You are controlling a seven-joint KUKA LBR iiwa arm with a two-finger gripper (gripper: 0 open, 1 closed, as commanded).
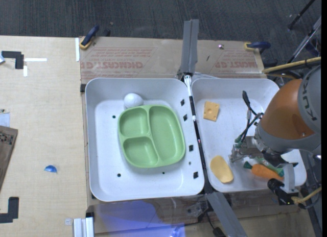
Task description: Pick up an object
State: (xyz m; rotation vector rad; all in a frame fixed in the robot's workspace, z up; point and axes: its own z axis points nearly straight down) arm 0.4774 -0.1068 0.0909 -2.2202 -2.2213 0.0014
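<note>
Wooden bench (41,128) carries 2 white bins: the left bin (102,180) holds a green tray (152,136) and white ball (133,99), the right bin (230,90) a cracker (211,111), potato (222,169) and carrot (265,171) beside the end effector (245,151), whose grip I cannot tell.

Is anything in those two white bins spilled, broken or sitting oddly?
Nothing looks spilled or broken. The green divided plate lies a little askew in the left bin, with a white ball at its far edge. In the right bin, the cheese piece, yellow piece and carrot lie scattered, the carrot partly under the arm.
</note>
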